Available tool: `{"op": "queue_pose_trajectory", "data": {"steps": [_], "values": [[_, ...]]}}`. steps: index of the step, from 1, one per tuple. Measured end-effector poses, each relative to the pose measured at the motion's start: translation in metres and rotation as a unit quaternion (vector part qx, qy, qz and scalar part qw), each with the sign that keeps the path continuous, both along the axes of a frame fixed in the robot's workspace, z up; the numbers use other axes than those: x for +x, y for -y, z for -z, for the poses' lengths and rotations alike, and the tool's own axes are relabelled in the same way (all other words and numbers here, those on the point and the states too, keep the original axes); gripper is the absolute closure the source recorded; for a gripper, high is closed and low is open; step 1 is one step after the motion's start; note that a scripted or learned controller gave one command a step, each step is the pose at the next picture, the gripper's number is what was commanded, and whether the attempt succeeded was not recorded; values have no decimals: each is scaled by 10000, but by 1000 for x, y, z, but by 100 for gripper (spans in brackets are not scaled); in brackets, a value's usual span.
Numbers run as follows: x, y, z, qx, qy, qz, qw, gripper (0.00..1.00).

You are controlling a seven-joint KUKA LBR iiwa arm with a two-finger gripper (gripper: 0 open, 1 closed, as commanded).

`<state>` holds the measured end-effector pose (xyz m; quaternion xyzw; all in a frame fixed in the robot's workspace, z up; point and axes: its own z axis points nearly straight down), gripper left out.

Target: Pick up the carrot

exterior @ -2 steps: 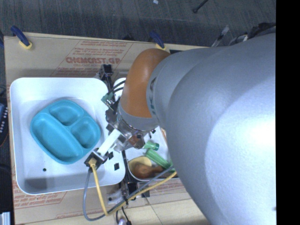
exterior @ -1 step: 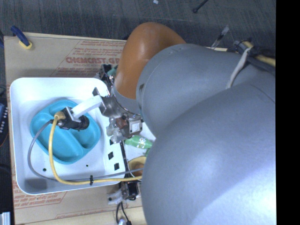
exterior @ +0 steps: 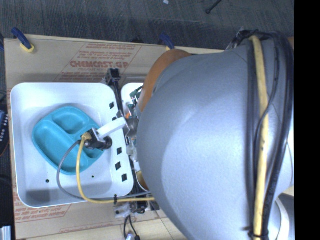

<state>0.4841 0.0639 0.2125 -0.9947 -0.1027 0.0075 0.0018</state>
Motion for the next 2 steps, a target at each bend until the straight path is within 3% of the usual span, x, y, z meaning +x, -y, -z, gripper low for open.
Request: {"op": "queue_pose_trajectory", "data": {"steps": [1,2], "values": [[38,95,22,45,16,-1800,9837,100],[25,36,-15,44,40,-1247,9922,100]]}}
